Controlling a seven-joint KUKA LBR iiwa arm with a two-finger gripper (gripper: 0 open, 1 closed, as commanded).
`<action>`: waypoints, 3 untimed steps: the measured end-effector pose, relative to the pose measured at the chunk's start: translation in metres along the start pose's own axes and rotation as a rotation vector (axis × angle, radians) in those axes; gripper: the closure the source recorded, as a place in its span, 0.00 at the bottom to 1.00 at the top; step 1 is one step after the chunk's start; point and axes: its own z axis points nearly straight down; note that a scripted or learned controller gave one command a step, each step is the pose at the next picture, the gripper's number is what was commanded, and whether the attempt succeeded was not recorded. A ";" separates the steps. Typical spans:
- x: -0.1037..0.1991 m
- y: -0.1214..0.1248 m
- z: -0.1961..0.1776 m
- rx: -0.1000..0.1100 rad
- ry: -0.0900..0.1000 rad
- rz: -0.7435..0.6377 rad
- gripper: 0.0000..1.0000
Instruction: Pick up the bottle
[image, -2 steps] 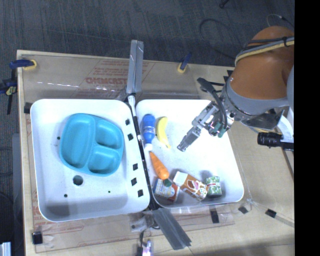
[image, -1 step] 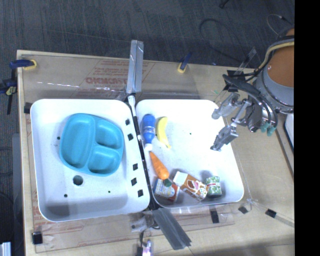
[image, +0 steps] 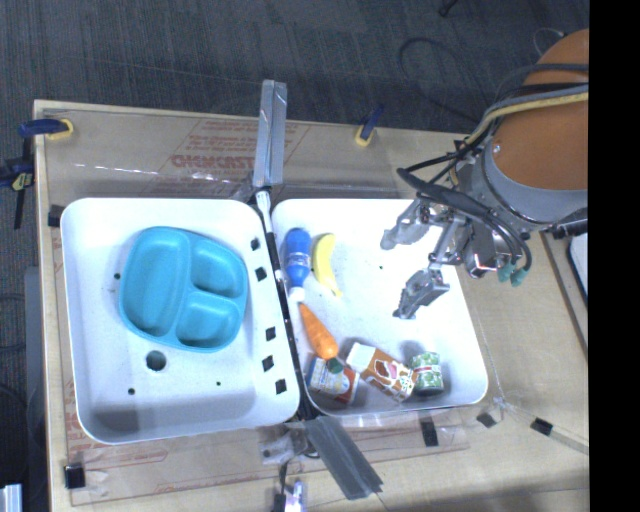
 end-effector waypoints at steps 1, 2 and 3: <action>0.014 0.011 0.017 0.000 -0.001 -0.310 0.00; 0.011 0.028 -0.064 0.001 -0.004 -0.179 0.00; -0.018 -0.084 -0.055 0.001 -0.003 -0.510 0.00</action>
